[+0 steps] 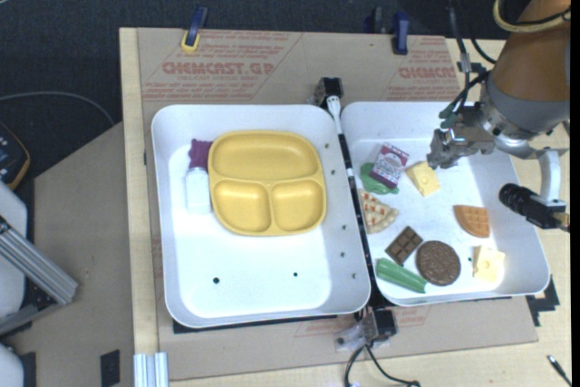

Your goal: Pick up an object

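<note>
The gripper [441, 149] is hanging over the right bin [535, 240], just above and beside the yellow cheese wedge [423, 179], which is lying free on the bin floor; whether anything is sitting between the jaws cannot be told, since they are showing only as a dark cluster. Taking that cheese wedge as the mark: the small red-and-white packet [390, 165] is lying just to its left, the waffle slice [377, 213] is sitting below and left, the orange cracker [472, 219] is resting below and right, and the chocolate bar [403, 244], round brown cookie [439, 262], green pepper [400, 275] and pale cheese block [488, 265] are lying further below. Well left, the yellow divided tray [267, 181] is sitting in the left bin [254, 285].
</note>
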### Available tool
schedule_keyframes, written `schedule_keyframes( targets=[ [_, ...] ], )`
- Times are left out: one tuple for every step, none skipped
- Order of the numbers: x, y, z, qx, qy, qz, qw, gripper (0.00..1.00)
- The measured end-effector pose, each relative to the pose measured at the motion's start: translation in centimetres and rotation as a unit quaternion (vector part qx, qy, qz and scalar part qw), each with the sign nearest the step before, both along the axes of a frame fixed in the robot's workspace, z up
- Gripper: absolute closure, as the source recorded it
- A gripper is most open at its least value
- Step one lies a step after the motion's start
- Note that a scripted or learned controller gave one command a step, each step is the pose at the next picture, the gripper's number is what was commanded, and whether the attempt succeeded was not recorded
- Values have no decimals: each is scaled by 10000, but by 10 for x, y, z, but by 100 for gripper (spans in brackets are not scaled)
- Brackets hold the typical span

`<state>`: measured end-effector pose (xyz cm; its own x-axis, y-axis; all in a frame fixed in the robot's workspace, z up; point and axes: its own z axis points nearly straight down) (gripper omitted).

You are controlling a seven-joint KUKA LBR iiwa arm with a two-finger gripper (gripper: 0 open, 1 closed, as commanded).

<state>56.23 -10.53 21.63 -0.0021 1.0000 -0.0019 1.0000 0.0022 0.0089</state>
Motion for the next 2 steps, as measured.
schedule_keyframes(
  targets=[
    [1,0,9,3,23,-7,10000,100],
    [-5,52,16,19,48,14,10000,100]
  ],
)
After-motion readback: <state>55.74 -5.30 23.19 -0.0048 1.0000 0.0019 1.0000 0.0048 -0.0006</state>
